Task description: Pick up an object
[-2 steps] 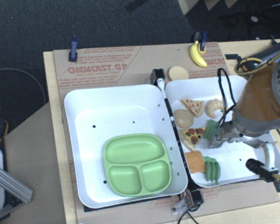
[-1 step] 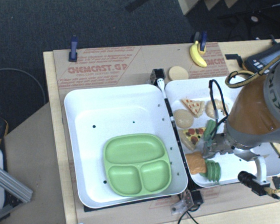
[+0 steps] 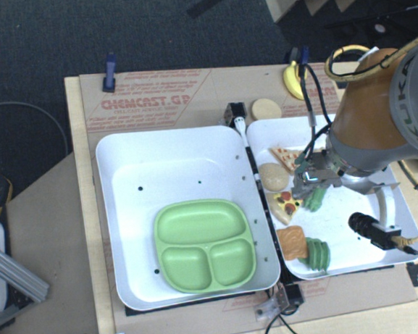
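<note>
Gripper (image 3: 311, 181) hovers over green toy (image 3: 315, 198) at right of frame; I cannot tell its opening, descent comes next.

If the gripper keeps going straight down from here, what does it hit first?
Most likely the small green toy piece lying in the right white bin, just below the gripper; depth is hard to judge from this slant.

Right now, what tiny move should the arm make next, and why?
Probably a short, straight drop. The gripper hangs in the right bin just above a green piece, with a pizza slice and other toy food crowded alongside, so sideways drift looks risky.
</note>
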`<act>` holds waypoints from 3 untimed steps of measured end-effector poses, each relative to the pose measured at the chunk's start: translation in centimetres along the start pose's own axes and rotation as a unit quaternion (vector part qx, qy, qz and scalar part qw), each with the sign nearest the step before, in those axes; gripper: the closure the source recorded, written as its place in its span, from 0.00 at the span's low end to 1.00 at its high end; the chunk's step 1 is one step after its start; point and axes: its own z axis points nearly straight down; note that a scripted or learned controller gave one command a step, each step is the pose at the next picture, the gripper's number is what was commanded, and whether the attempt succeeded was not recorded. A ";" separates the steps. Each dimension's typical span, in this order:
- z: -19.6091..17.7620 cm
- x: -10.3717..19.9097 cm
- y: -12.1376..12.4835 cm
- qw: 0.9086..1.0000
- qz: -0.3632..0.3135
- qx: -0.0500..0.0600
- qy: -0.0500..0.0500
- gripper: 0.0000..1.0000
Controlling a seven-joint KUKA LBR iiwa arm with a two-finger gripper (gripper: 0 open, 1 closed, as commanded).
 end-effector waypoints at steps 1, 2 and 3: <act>-8.3 6.6 -3.4 1.000 0.000 0.003 0.001 1.00; -9.9 5.8 -2.3 1.000 0.004 0.005 -0.001 1.00; 0.8 0.3 -3.6 1.000 0.007 0.011 0.000 1.00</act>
